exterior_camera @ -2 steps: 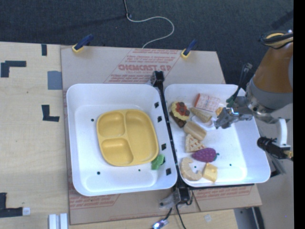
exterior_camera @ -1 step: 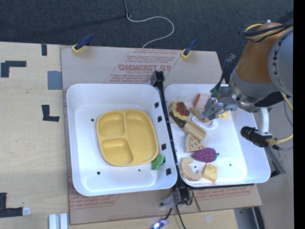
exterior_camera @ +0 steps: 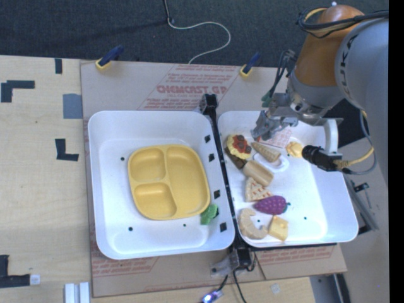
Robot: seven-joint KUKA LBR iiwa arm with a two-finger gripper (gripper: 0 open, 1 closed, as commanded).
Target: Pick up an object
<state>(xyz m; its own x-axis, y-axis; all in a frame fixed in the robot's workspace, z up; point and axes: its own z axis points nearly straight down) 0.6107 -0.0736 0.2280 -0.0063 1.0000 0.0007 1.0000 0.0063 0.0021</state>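
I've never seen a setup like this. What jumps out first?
The yellow tray with three compartments lies in the left bin. The right bin holds a cluster of toy food, with purple grapes near its front. From the right, the grey arm with its orange band hangs its gripper over the bin's far end.

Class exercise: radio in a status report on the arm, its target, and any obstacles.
Gripper low over right bin, near its far edge, nothing seen held. Toy foods clustered just below it. Yellow tray in left bin.

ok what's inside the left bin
The left bin holds a yellow divided plate and a small green toy by its right wall. The plate hides whatever lies beneath it.
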